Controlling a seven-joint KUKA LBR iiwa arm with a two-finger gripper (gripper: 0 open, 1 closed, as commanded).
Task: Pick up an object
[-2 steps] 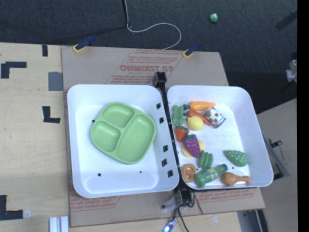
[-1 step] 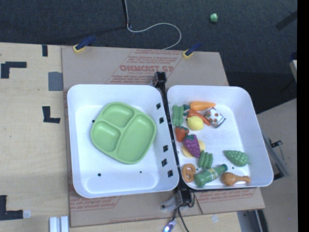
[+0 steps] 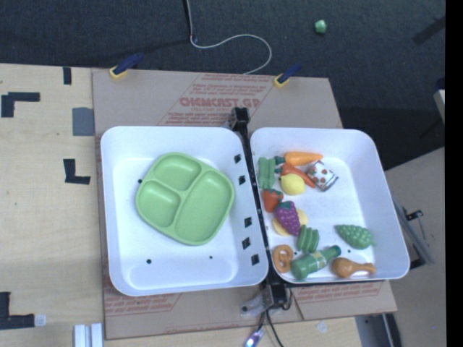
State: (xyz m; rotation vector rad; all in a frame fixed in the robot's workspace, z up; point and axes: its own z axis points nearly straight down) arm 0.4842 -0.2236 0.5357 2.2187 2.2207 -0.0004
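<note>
Toy foods lie in the right bin (image 3: 376, 194). An orange carrot (image 3: 302, 157) and a small red-and-white carton (image 3: 320, 175) rest at the back. A yellow lemon (image 3: 292, 185), a red strawberry (image 3: 271, 199) and green pods (image 3: 267, 170) sit near the divider. Purple grapes (image 3: 287, 217) lie mid-bin, with a green leafy piece (image 3: 354, 236) to the right. A pretzel (image 3: 282, 256), a green bottle (image 3: 313, 261) and a brown drumstick (image 3: 351, 268) lie along the front wall.
The left bin (image 3: 116, 194) holds a green divided plate (image 3: 185, 198). Both bins sit on a cardboard sheet (image 3: 210, 100) held by clamps. A white cable (image 3: 231, 43) loops behind, and a small green ball (image 3: 320, 26) lies on the dark floor.
</note>
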